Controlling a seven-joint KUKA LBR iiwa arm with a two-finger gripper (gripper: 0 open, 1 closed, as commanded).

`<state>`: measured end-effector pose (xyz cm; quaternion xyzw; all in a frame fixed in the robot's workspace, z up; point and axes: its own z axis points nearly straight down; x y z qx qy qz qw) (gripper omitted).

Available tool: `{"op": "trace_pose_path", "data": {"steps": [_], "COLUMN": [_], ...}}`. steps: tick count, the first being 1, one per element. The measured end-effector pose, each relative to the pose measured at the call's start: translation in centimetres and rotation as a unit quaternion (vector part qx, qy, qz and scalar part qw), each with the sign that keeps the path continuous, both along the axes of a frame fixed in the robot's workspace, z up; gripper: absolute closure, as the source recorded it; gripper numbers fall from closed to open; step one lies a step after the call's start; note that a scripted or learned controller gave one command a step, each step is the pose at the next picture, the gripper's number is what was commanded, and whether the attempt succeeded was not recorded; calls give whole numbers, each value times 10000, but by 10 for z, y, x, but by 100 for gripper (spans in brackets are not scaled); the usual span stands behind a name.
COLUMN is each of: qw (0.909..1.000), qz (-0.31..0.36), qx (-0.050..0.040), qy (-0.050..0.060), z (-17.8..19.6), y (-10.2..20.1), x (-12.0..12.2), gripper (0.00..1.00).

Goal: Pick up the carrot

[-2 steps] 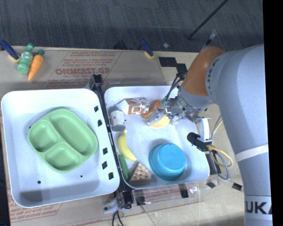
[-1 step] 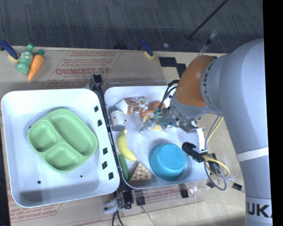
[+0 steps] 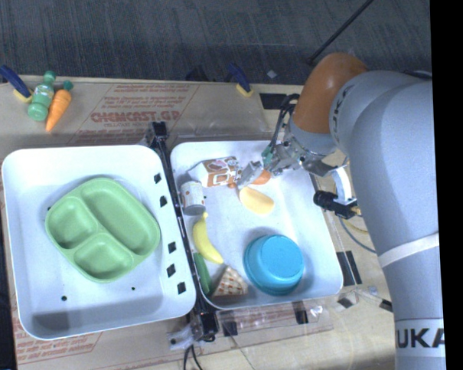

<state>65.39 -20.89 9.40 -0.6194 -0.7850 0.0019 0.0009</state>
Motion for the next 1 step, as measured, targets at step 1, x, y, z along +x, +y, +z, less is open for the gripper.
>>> {"op": "trace_pose_path", "data": {"steps": [1], "qw": [10000], "qz": [47], "qx": [7], "qy": [72], "z": [10], "y": [1], "x": [-1], "gripper": [100]}}
